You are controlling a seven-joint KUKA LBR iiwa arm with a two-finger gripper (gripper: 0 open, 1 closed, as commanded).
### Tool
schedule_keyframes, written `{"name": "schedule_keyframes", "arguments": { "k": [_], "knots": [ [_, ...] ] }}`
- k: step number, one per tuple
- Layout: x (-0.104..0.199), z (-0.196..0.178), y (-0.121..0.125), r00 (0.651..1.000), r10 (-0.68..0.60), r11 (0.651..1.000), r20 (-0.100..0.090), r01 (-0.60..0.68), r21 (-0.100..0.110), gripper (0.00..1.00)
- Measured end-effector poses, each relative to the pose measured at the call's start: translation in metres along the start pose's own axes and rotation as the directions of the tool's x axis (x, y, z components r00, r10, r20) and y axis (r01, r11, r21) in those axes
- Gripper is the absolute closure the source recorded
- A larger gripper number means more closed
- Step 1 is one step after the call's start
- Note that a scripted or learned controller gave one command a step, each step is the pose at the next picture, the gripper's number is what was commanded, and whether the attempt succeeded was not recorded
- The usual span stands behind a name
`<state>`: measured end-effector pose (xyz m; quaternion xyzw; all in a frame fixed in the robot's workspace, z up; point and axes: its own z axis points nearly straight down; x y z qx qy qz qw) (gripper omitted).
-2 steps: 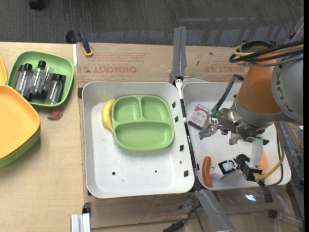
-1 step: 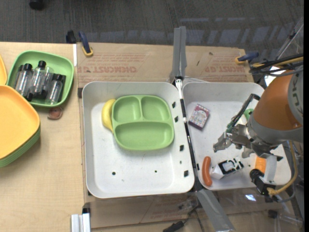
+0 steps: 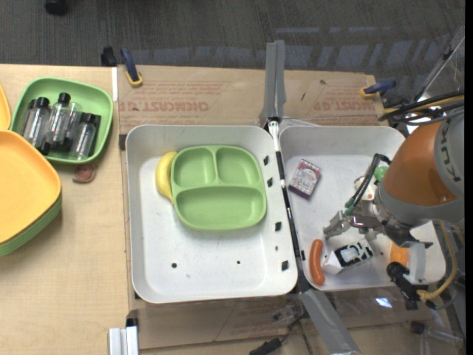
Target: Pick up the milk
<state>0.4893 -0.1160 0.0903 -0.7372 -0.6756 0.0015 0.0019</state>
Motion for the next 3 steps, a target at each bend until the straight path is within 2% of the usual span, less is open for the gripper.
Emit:
{"name": "schedule_keyframes", "arguments": {
  "k": [1,2,3],
  "knots": [
    [-0.001,-0.008,0.000,1.000,0.003,1.000,0.000,-0.003,0.002,1.00],
    [0.016,-0.043,0.050,0.975,-0.220,0.975,0.003,0.220,-0.003,1.00],
    [0.039,-0.101,0.079,0.906,-0.424,0.906,0.004,0.424,-0.004,1.00]
  ]
}}
